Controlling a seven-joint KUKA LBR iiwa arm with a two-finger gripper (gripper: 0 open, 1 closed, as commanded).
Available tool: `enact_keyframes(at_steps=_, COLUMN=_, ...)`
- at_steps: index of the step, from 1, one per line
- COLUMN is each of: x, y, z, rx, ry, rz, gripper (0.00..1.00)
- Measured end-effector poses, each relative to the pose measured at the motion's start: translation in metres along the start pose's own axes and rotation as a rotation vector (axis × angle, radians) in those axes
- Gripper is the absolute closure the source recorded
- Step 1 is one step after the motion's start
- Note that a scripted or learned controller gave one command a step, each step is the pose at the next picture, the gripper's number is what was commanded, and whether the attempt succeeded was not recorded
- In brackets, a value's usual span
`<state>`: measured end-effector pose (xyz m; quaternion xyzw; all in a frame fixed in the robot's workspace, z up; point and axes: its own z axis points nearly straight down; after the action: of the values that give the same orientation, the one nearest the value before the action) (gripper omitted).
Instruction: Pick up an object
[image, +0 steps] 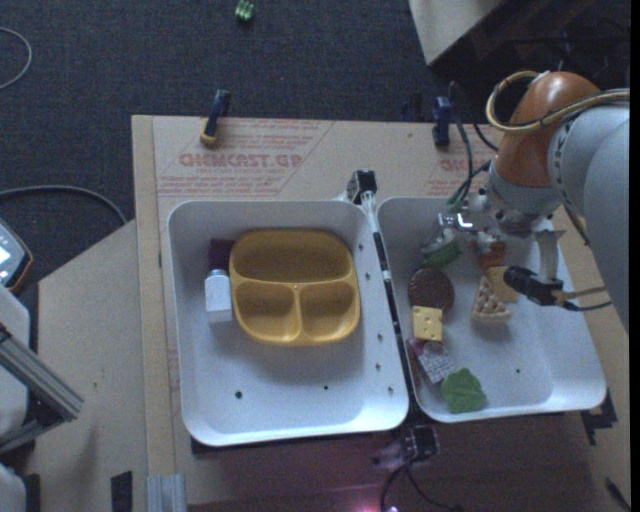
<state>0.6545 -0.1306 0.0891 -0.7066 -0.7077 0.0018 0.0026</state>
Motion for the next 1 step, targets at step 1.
enact_keyframes(at_steps=1, x=-0.0003, y=0.0017, z=-0.0147, rx=-0.007, ry=-0.002, rz=0.0, gripper=1.0)
